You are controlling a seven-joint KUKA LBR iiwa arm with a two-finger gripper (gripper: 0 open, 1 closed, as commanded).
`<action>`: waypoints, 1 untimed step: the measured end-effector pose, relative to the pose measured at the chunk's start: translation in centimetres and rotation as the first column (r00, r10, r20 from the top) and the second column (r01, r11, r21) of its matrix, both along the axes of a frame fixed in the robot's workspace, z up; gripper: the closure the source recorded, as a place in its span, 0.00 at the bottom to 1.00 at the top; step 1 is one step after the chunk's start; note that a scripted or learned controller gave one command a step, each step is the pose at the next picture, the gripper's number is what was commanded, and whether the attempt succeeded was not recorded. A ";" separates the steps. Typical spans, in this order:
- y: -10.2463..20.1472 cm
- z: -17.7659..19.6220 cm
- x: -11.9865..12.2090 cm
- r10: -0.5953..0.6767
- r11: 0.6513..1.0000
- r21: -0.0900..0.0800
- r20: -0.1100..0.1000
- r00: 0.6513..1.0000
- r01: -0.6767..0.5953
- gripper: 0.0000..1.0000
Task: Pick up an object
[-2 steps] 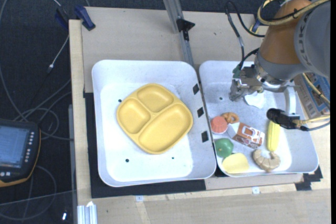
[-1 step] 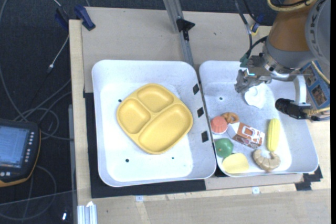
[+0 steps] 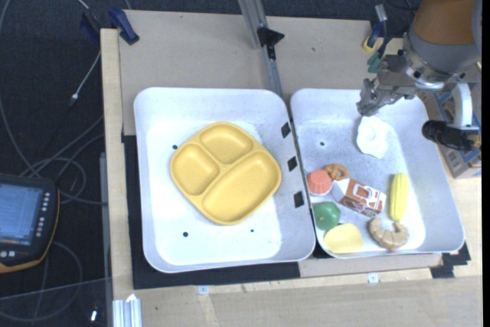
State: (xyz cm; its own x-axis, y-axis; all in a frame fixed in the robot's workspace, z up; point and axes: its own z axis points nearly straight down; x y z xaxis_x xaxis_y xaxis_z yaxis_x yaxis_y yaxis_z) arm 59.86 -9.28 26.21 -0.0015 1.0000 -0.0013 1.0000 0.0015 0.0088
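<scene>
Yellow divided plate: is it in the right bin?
No, the yellow divided plate lies in the left white bin, alone.

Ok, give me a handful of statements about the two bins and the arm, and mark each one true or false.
1. The yellow divided plate lies in the left bin. True.
2. The corn cob is in the left bin. False: it lies in the right bin, near its right side.
3. The gripper is above the right bin's far end, close to a white object. True.
4. The green ball sits on the plate. False: it is in the right bin, beside a pale yellow piece.
</scene>
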 end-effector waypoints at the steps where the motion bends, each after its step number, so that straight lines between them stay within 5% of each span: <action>1: 0.0 3.8 0.1 0.000 1.000 0.000 -0.002 1.000 0.000 1.00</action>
